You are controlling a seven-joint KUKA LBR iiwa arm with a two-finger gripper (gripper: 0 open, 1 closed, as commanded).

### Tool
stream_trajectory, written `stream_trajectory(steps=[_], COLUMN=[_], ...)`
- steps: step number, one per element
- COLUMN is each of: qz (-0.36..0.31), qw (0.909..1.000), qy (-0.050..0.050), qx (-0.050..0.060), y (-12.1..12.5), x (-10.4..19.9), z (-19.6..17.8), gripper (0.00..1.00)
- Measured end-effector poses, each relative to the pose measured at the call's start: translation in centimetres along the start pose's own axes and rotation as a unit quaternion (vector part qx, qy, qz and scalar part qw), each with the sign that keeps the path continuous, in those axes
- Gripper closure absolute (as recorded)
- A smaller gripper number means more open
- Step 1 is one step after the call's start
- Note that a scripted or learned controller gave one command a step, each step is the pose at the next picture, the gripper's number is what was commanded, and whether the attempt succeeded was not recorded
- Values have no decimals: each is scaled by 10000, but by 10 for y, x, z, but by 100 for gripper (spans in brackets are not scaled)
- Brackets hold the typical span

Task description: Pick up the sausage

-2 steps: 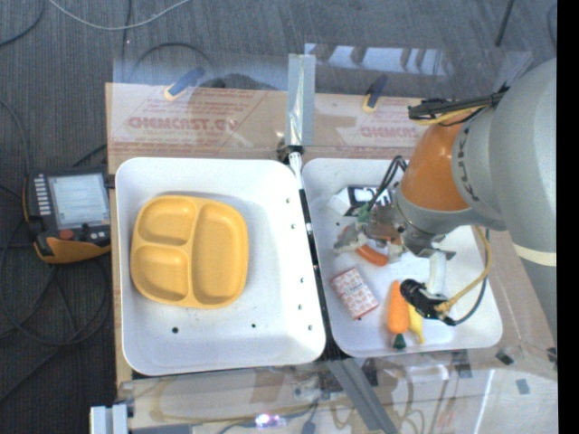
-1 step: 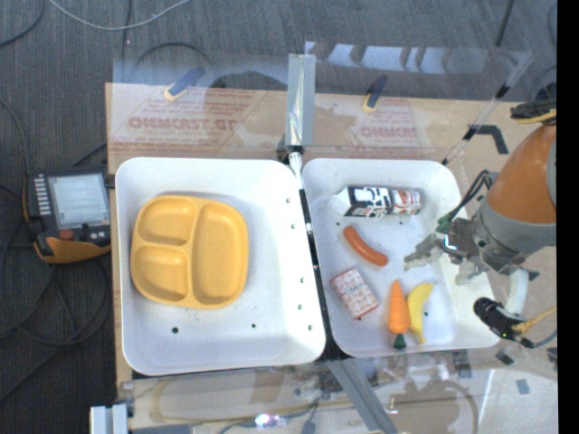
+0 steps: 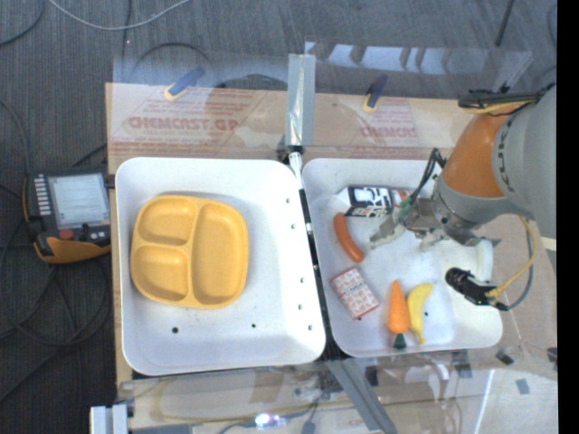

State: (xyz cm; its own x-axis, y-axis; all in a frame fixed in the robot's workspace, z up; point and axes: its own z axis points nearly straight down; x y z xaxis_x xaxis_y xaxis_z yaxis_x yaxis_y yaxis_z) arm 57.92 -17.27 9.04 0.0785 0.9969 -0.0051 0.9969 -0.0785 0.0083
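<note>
The sausage (image 3: 348, 239), orange-red and short, lies at a slant in the left part of the right bin (image 3: 470, 333), close to the wall between the bins. My gripper (image 3: 403, 233) hangs over the bin's middle, a little to the right of the sausage and apart from it. It is open, its fingers (image 3: 382, 234) are spread, and nothing sits between them.
A black and white carton (image 3: 368, 200) lies just behind the sausage. A pink patterned box (image 3: 354, 293), a carrot (image 3: 397, 309) and a banana (image 3: 419, 309) lie toward the front. The left bin (image 3: 271, 333) holds a yellow divided plate (image 3: 190, 251).
</note>
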Motion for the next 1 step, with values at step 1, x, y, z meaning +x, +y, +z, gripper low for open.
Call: stream_trajectory(steps=[1], qz=[-298], qw=[9996], qy=[15], qx=[4], y=[41], x=[75], z=[-1], gripper=[0])
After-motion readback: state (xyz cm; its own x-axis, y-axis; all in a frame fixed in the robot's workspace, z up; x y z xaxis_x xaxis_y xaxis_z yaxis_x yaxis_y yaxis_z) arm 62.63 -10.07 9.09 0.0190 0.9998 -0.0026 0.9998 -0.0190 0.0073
